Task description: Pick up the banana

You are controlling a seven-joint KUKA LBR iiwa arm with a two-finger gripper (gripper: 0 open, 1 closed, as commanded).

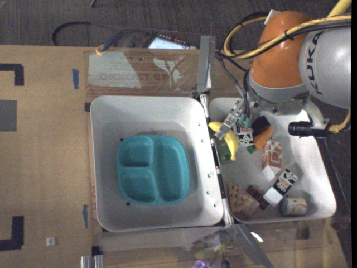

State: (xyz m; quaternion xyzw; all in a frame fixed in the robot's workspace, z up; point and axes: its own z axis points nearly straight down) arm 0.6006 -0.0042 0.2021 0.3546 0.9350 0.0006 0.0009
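Observation:
The yellow banana lies in the right bin, against its left wall near the back. A green piece sits at the banana's front end. My gripper hangs low just to the right of the banana, under the orange and grey wrist, and looks to be touching or almost touching it. Whether the banana is in its grasp I cannot see from this angle.
The right bin also holds an orange item, a brown and white carton, a small black and white box, a can and a flat tan piece. A teal divided plate lies in the left bin.

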